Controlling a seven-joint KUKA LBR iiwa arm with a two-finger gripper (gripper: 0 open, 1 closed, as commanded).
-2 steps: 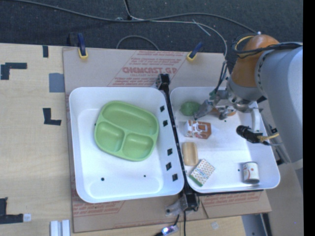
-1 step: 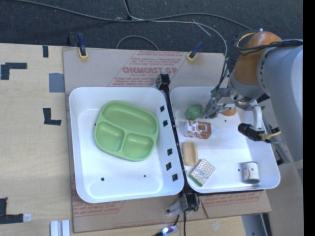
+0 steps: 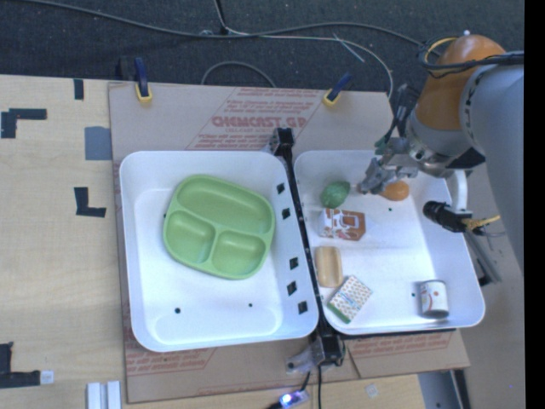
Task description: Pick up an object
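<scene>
Camera view from above showed two shallow white bins side by side on the bench: the left bin (image 3: 140, 254) and the right bin (image 3: 456, 262). One green divided plate (image 3: 220, 227) with three compartments lay in the left bin, tilted a little against the bin's edges. Six small things lay in the right bin: one green round object (image 3: 335, 194) near the divider, one orange round object (image 3: 396, 191) toward the far right, one red-and-white packet (image 3: 343, 224) just below the green one, one tan block (image 3: 329, 266) below that, one green-and-white patterned packet (image 3: 350, 298) near the front wall, and one small can (image 3: 432, 298) on its side in the front right corner. One grey arm (image 3: 490, 118) with an orange band reached in from the right, bent downward over the far part of the right bin. Its gripper (image 3: 375, 182) hung between the green and orange objects, just beside the orange one; whether it pinched anything could not be told.
</scene>
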